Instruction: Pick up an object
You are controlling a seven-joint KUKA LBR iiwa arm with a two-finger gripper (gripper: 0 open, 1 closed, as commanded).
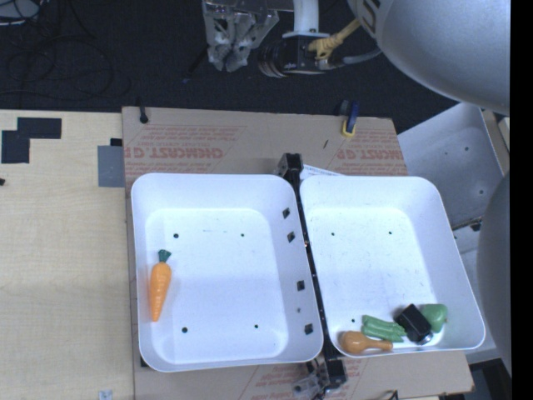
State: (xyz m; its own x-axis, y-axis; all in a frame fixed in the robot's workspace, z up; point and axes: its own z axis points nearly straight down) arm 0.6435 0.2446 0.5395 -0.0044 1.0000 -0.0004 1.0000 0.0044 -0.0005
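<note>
**Clerk:** Hand (236,47): you find it at the top of the view, raised over the dark area behind the table, well apart from both bins. Whether it is released or clenched, I cannot tell. Nothing shows between its tips.

**Operator:** And the arm?

**Clerk:** Arm (441,32): you see its large grey body at the upper right, reaching leftward to the hand.

**Operator:** List the left bin.

**Clerk:** Left bin (208,192): white, shallow. You have one toy carrot (159,285), orange with a green top, lying near the left wall, green end toward the back.

**Operator:** The right bin?

**Clerk:** Right bin (375,194): white, set just beside the left one. You have four items bunched in its front right corner: an orange pear-shaped toy (363,342), a green bean-like piece (382,328), a black block (414,322) and a light green piece (434,313) behind it. The black block touches the green pieces.

**Operator:** Underneath?

**Clerk:** Cardboard sheet (250,140), brown, printed, on the pale table (58,248).
</note>
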